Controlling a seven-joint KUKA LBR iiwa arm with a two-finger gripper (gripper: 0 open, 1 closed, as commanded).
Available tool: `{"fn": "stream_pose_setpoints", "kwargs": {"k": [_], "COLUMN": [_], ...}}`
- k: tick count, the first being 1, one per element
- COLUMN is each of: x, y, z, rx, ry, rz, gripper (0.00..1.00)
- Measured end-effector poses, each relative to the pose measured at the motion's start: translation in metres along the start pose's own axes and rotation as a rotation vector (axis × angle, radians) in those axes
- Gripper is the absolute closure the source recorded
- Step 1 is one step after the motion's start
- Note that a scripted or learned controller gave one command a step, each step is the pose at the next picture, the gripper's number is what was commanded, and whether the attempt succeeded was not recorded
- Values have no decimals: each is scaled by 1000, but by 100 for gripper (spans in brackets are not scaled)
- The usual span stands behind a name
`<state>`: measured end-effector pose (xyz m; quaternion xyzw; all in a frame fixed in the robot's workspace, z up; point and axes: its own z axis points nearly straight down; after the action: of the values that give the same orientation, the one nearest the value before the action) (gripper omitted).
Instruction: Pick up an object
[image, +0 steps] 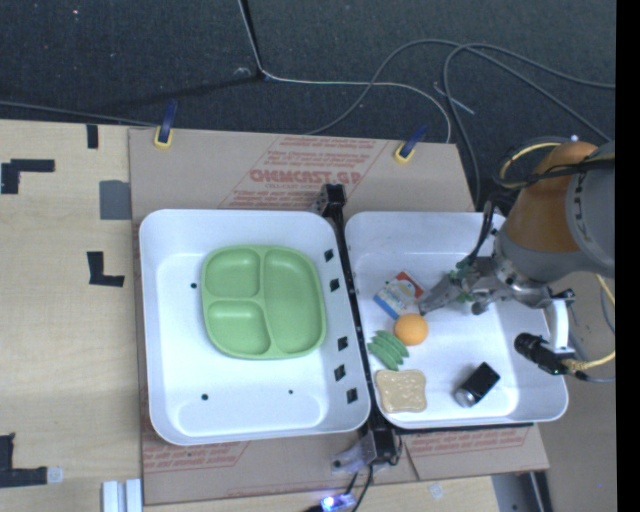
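The arm's wrist and orange band (545, 215) sit over the right edge of the right bin (440, 228), and the bulk of the arm is cut off at the right side of the view. The jaws (440, 295) reach leftward and low into that bin, but their dark, thin tips blur against the mechanism behind, so whether they are spread or pressed together cannot be told; nothing is clearly seen between them. Just beside the tips lies a small blue, white and red packet (396, 294), partly in the shadow of the tips, and whether they touch it is unclear. An orange ball (410, 330) rests just below the packet, with a green leafy piece (388, 349) touching or nearly touching its lower left. A tan toast slice (401, 391) lies near the bin's front left corner, and a small black block (478, 384) sits apart toward the front right, with bare white floor around it. The back part of the right bin is open room. The left bin (160, 300) holds a green divided plate (264, 301) near its centre, well clear of its walls. Both bins rest on a cardboard sheet (280, 170) on the worktop (50, 330), with cables (330, 80) trailing along the far edge.
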<state>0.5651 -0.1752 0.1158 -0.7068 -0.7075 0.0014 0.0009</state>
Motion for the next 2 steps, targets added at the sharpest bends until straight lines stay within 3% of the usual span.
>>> {"fn": "stream_pose_setpoints", "kwargs": {"k": [1,2], "x": [1,-4], "y": [0,5], "z": [-11,-72], "rx": [0,-7], "ry": [1,-1], "rz": [-1,0], "gripper": [100,100]}}
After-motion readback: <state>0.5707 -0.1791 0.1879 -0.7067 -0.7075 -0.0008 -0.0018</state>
